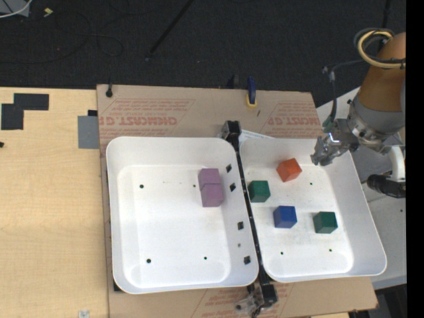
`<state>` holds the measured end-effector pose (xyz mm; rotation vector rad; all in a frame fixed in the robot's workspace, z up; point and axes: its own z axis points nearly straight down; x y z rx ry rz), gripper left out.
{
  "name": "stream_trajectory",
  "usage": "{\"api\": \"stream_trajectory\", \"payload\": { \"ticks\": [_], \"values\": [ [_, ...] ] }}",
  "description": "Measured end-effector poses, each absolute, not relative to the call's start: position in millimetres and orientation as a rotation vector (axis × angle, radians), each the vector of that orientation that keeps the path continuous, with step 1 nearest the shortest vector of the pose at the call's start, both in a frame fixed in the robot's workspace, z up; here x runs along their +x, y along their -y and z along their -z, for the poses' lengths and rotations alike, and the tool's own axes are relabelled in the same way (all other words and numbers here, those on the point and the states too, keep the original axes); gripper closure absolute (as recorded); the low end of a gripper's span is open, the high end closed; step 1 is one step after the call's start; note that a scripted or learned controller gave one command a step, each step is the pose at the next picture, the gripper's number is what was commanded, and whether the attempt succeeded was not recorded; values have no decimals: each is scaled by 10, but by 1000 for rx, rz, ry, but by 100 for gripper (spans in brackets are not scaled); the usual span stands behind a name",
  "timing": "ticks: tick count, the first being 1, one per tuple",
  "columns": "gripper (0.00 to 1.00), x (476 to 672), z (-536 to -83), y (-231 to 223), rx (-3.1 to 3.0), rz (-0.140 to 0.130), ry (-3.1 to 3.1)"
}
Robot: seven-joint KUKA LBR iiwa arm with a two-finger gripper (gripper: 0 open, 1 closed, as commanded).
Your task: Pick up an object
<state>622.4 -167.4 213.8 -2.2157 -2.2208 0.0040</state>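
Observation:
The right bin (pixel 358 197) holds an orange block (pixel 289 169) near its back, a green block (pixel 259 191) by the divider, a blue block (pixel 285 216) in the middle and a second green block (pixel 325 222) to its right. A purple block (pixel 211 187) lies in the left bin (pixel 132 177). My gripper (pixel 324 152) hangs over the back right part of the right bin, to the right of the orange block and apart from it. Nothing shows between its fingers.
Both bins rest on a cardboard sheet (pixel 172 114) atop a wooden bench (pixel 46 197). A black clamp rail (pixel 242 197) runs between the bins. The grey arm with its orange band (pixel 384 78) comes in from the upper right.

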Motion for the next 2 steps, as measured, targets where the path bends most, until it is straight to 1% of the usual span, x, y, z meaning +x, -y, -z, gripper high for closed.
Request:
{"api": "stream_trajectory", "payload": {
  "ticks": [1,2],
  "values": [
    [100,6446,-2065,1828,-2218,-2,2226],
    [100,6434,-1893,1662,-2217,-3,2222]
  ]
}}
